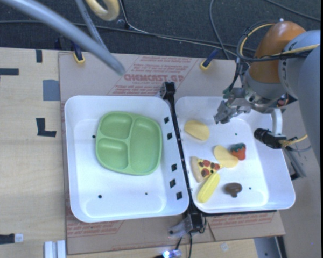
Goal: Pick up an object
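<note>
Wooden bench (21, 144), two white bins; arm reaches from right, claw (226, 113) above right bin (269, 198), claw state unclear.

The grey arm (307, 63) enters from three o'clock, its orange band (274, 42) at about one o'clock, and angles down toward nine o'clock, ending in the gripper (224, 115), poised low and tilted.

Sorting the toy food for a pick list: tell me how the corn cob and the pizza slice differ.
The corn cob is plain yellow and rounded like a cylinder; the pizza slice is a flat wedge with red toppings. The cob lies nearer the right bin's front edge, the slice just behind it. Both lie in that bin, close together.
</note>
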`<state>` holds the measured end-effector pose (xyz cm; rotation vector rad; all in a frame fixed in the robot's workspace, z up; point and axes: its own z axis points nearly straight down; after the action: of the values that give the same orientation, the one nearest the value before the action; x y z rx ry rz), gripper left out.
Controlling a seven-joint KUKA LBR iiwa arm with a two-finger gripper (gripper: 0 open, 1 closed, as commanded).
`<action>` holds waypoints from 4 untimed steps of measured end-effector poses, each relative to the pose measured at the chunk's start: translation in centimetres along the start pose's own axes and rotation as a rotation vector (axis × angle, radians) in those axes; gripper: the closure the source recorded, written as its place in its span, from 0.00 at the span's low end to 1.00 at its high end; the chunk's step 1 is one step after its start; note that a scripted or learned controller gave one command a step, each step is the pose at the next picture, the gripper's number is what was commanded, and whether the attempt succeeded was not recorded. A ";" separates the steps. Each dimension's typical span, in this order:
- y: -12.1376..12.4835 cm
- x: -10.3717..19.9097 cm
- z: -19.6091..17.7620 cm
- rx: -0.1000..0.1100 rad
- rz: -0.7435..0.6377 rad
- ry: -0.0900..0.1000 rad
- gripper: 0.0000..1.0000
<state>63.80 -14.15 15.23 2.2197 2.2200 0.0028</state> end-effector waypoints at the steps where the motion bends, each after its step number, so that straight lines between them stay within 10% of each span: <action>1: -0.2 -0.7 -4.7 -0.001 -0.001 -0.001 1.00; 2: -0.1 -0.7 -7.6 0.000 -0.001 0.000 1.00; 4: -3.7 8.5 -8.7 0.005 -0.004 0.001 1.00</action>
<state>60.11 -5.61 23.88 2.2183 2.2278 -0.0019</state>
